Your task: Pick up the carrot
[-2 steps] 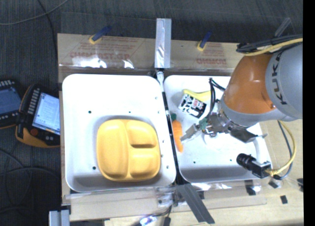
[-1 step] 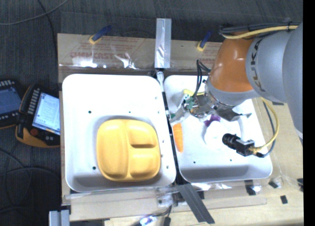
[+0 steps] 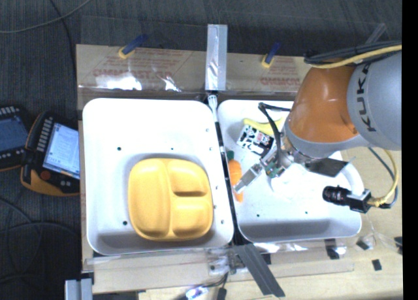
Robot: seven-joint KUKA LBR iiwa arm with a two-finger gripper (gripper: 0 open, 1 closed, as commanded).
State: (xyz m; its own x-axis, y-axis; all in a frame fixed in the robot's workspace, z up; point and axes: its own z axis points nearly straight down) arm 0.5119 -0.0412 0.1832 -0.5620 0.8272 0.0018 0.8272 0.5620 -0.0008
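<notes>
The table (image 3: 144, 63) carries two white bins side by side: the left bin (image 3: 104, 135) holds a yellow divided tray (image 3: 171, 197), and the grey-and-orange arm (image 3: 339, 106) reaches over the right bin (image 3: 307, 220). The pincer (image 3: 249, 173) sits low by the right bin's left wall, its tip against the carrot (image 3: 234, 174); how far it is open cannot be told. Behind it lies a black-and-white packet (image 3: 255, 137)
</notes>
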